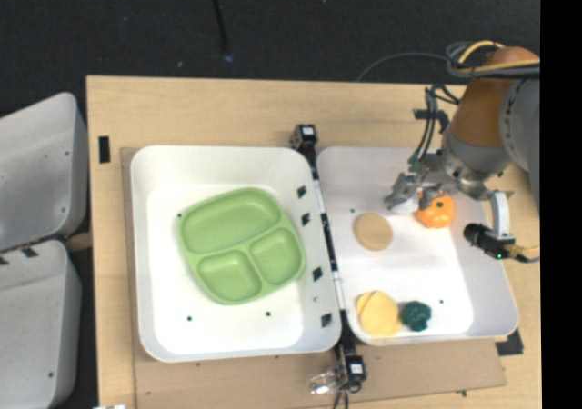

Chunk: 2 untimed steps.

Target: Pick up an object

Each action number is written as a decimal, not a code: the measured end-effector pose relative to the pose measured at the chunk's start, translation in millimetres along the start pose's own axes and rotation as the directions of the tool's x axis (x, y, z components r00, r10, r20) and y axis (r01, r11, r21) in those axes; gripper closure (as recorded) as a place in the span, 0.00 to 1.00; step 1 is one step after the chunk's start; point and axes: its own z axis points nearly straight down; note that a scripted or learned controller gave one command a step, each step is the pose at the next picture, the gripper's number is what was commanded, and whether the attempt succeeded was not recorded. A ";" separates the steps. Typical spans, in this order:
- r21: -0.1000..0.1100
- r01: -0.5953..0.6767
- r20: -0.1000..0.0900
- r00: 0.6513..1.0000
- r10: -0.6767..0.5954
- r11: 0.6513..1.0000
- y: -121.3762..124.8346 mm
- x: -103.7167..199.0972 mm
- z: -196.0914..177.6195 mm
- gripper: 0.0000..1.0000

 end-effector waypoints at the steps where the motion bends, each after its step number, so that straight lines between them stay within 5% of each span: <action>1: -0.002 -0.001 0.000 1.000 0.001 1.000 -6.2 -7.5 -56.6 1.00; 2: -0.003 0.003 -0.001 1.000 -0.003 1.000 -6.4 -1.0 -103.7 1.00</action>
